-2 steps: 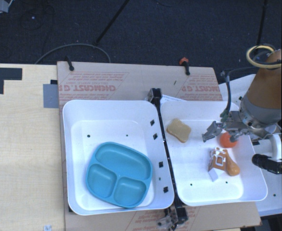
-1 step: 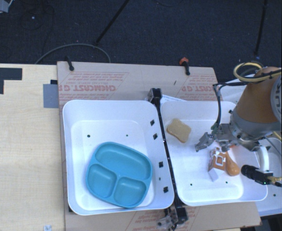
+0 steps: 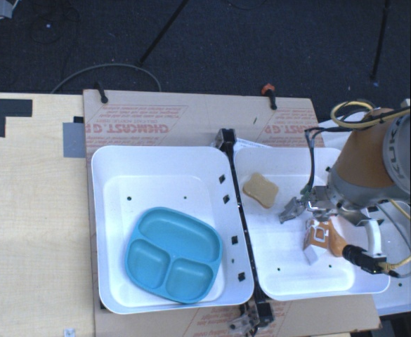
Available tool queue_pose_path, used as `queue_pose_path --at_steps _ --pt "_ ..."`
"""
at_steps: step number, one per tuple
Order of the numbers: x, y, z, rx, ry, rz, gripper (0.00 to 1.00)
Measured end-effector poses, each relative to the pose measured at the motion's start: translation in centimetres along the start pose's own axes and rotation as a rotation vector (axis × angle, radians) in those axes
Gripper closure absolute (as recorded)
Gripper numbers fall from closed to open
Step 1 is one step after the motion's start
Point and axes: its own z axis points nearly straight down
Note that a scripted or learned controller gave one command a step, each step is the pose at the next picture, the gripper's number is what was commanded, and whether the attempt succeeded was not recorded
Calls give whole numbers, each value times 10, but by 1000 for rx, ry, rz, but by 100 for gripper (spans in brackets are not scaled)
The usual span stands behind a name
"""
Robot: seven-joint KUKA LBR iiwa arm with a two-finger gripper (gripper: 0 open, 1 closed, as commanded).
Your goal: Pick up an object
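Orange-and-white object partly behind arm

Two bins sat side by side on a cardboard sheet. The left bin held a divided tray toward its front. In the right bin a sponge lay near the dividing wall — the gripper just to its right, with a small packet before it.

Tan sponge-looking block lying flat in the right bin's upper left; blue three-compartment plate sits in the left bin.
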Motion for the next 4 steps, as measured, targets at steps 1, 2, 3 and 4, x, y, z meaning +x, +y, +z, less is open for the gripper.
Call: queue_pose_path --at_steps 1,2,3,4 --pt "-2 0 -8 -1 -3 4 100" --pt "-3 9 -69 11 4 -4 100" --pt "-4 9 -86 14 5 -4 100" --pt "49 12 -100 15 7 -8 100"
